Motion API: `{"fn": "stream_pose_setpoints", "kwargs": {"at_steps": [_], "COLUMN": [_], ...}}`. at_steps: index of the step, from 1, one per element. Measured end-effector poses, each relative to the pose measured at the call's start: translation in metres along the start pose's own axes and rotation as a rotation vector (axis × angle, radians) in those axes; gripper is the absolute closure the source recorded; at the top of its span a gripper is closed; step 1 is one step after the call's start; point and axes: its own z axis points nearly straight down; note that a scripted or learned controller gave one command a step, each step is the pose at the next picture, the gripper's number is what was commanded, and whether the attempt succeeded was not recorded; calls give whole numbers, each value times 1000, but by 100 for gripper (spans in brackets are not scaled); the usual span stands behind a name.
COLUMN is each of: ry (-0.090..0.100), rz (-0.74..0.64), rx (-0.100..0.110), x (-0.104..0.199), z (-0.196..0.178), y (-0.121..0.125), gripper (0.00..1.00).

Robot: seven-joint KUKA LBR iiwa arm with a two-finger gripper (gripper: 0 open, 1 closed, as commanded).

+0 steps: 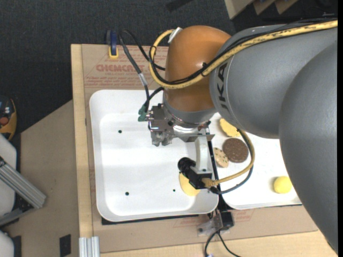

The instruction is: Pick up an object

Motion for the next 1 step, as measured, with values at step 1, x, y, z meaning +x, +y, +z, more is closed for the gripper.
{"fn": "stream_pose_setpoints", "kwargs": {"at_steps": [1], "ry": [4], "rz": [6], "rx": [-20], "x": [-17], "z": [-55], "y": [-1], "gripper": [100]}}
